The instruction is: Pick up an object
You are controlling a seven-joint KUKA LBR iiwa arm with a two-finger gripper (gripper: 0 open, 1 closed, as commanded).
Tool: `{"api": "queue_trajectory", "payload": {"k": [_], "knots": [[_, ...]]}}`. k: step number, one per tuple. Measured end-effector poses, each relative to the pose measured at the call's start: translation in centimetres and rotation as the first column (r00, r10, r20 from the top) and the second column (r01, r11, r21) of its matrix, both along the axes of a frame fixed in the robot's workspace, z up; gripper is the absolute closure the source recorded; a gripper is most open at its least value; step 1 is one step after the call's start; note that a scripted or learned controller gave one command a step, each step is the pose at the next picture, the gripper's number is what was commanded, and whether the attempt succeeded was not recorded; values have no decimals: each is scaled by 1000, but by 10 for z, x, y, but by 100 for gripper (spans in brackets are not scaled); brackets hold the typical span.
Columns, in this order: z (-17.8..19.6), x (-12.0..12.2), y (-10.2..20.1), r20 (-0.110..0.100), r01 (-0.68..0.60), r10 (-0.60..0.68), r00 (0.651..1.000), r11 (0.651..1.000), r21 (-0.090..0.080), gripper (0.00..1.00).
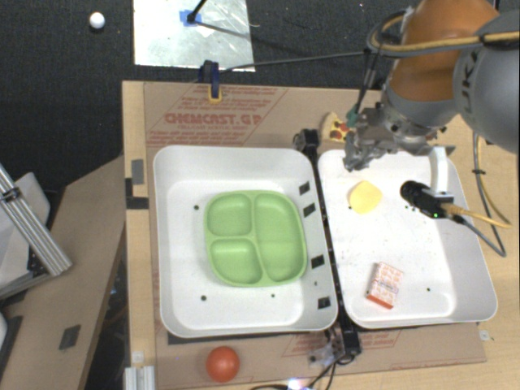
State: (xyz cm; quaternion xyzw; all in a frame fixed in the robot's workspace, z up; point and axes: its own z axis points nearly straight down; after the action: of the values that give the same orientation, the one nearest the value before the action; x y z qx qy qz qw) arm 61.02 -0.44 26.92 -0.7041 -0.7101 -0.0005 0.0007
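Observation:
A yellow rounded object [365,197] lies in the right bin [455,299], near its upper left. A small orange and white box [385,284] rests lower in the same bin. My gripper [355,159] hangs over the right bin's far left corner, just above and slightly left of the yellow object, with nothing visibly between its fingers. The left bin [179,242] holds a green divided tray [254,237] with several compartments.
An orange ball [223,363] sits on the bench in front of the left bin. A blue clamp [211,78] stands behind the bins on the cardboard sheet. A small yellow and red item [334,126] lies behind the right bin. A metal frame [28,226] stands at left.

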Motion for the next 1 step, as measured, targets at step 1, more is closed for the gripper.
{"api": "queue_trajectory", "payload": {"k": [1], "knots": [[-4,-17,55,0,-1,1,1000,1000,0,100]]}}
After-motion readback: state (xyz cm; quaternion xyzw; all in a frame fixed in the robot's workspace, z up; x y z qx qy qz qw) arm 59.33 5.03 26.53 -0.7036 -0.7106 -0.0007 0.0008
